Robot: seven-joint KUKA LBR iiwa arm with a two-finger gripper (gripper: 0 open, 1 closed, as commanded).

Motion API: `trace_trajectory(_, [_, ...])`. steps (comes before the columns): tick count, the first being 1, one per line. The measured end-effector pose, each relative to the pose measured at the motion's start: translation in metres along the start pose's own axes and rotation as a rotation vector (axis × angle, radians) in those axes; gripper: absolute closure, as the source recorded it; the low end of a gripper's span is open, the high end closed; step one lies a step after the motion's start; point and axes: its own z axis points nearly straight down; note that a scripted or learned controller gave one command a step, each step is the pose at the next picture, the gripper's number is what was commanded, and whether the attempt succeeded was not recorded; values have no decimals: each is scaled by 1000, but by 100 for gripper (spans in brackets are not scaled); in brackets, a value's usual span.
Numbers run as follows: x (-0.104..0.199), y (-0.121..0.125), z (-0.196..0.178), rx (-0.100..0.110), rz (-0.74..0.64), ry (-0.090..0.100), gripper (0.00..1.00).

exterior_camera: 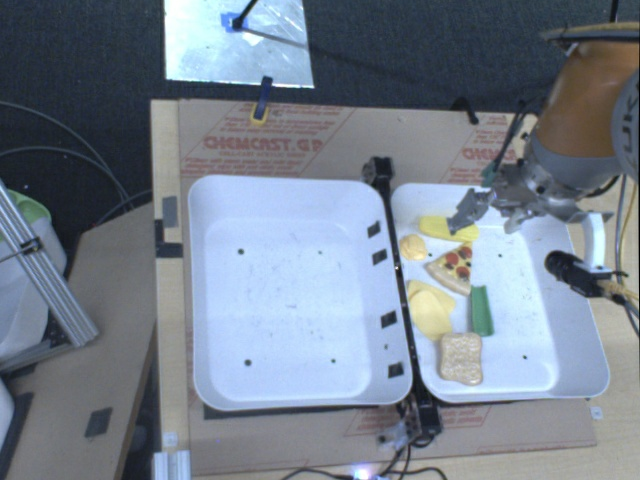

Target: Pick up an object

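The right bin [556, 360] holds several toy foods: a yellow cheese wedge [443, 229], a small yellow round piece [413, 246], a pizza slice [452, 267], a green stick [481, 309], pale yellow slices [432, 309] and a piece of toast [461, 357]. My gripper [492, 216] hangs over the bin's far edge, just right of the cheese wedge. Its fingers are spread open with nothing between them. The left finger tip [467, 213] is close to the wedge's right end.
The left bin [290, 298] lies beside the right one, with a black divider [392, 268] between them. A black part of the arm [572, 270] juts over the right bin's right side. A metal sheet [238, 28] lies beyond the bench.
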Motion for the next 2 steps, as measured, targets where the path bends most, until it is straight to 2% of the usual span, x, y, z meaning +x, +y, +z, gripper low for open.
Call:
trace_trajectory(1, [0, 55, 72, 2, -3, 0, 0])
trace_trajectory(2, [30, 79, 49, -5, -5, 1, 0])
